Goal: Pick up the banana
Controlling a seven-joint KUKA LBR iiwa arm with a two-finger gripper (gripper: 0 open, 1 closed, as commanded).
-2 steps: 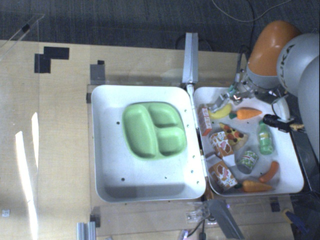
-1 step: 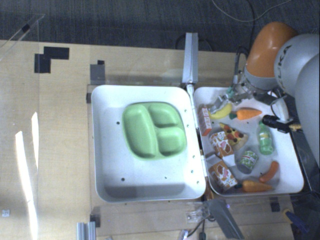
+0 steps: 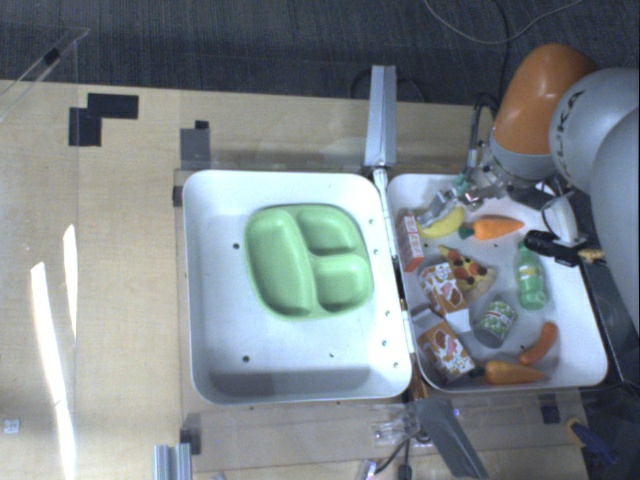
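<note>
- You see the banana [image 3: 443, 225] in the right bin [image 3: 598, 360], near that bin's far edge and closer to its left wall than its right.
- The hand [image 3: 447, 205] is low over the far left part of the right bin, its metal tip right at the banana's upper left side; you cannot tell whether it touches the fruit.
- You cannot tell how the hand is set: the tip is small and blurred against the clutter.
- The arm [image 3: 590, 118] comes in from the table's right side, over the far right corner of the right bin, with its orange band [image 3: 535, 93] just above the wrist and the wrist angled down and to the left toward the banana.
- Just right of the banana lies a carrot [image 3: 495, 228], nearly touching it.
- Along the left wall of the right bin lies a small red and white packet [image 3: 411, 240]; its print is too small for you to read.
- Toward the middle you see a pizza slice toy [image 3: 468, 268], a green bottle [image 3: 531, 278] and a grey can [image 3: 494, 321]; no label reads clearly.
- The left bin [image 3: 215, 363] carries a green divided tray [image 3: 270, 268] near its middle.
</note>
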